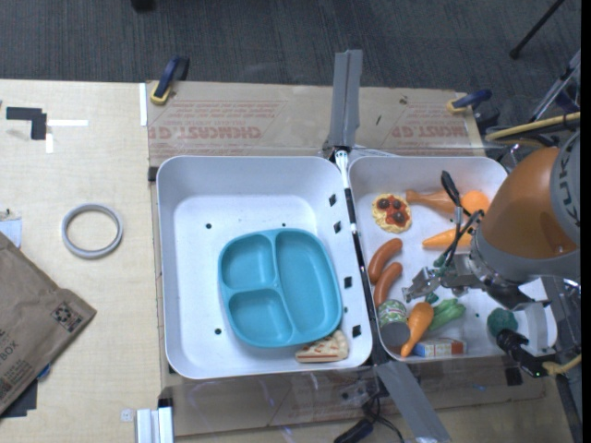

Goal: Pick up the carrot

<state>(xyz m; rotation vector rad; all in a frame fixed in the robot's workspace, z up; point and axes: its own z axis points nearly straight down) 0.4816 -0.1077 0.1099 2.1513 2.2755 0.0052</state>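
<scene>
Gripper (423,286) hangs in the right bin (362,247); we see its fingers parted, holding nothing, with the carrot (445,239) apart at one o'clock.

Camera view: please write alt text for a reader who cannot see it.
The robot's hand hovers over toy food in the right bin, near two sausages and a carrot. The left bin holds a blue divided plate.

Robot lab: taped bench (74,155), tripod leg (545,21).
</scene>
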